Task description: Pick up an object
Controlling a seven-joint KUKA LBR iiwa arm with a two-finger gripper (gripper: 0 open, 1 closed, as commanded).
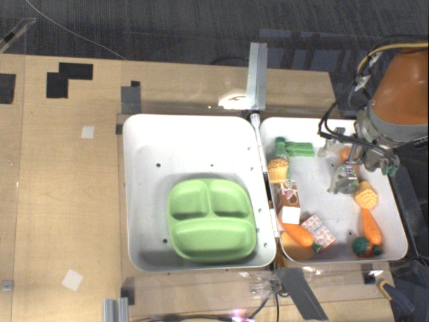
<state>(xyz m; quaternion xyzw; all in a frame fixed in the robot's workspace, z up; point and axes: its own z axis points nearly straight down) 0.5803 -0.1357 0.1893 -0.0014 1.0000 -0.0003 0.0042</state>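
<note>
No legible text, label, brand or number. The small patterned red-and-white carton (318, 232) and the brown-and-white printed box (289, 195) in the right white bin (401, 247) carry print too small to read.

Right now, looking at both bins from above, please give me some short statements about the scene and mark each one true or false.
1. The green divided tray lies in the left bin. True.
2. The gripper hangs over the left bin. False: it is over the right bin.
3. A toy carrot lies near the right bin's right wall. True.
4. The green tray holds a carrot. False: its compartments hold nothing.
5. The green block lies at the right bin's near edge. False: it lies at the far end.
</note>
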